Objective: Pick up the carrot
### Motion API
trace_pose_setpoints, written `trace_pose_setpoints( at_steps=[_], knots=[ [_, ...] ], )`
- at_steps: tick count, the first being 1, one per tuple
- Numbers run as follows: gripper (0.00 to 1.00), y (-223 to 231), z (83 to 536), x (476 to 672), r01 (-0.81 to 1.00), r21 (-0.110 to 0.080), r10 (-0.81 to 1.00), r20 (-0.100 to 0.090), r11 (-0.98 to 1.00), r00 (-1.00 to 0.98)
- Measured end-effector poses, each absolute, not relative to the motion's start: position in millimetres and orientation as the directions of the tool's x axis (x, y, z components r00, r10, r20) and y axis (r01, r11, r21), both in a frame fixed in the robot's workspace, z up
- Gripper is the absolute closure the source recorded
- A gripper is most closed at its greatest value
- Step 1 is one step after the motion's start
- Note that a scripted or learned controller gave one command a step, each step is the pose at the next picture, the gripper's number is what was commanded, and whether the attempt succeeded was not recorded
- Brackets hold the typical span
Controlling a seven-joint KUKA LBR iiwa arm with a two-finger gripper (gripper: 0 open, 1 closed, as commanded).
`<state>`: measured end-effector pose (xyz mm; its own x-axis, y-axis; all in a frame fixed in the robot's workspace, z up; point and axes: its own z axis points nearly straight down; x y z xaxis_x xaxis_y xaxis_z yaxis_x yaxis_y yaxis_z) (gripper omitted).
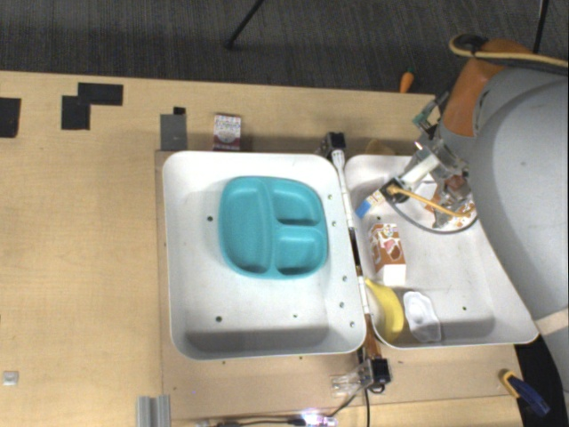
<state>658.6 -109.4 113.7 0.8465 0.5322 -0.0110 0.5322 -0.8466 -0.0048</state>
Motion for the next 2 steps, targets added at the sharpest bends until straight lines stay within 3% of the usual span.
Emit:
trace_pose_setpoints(
  at_steps=[1, 2],
  knots=[
    [0.00, -139, 84, 657.2, 0.625, -0.006, 0.625, -0.006, -0.780, 0.780],
    [0.00, -60, 190, 644.8, 0.529, 0.001, 0.529, 0.012, -0.848, 0.848]
  ],
)
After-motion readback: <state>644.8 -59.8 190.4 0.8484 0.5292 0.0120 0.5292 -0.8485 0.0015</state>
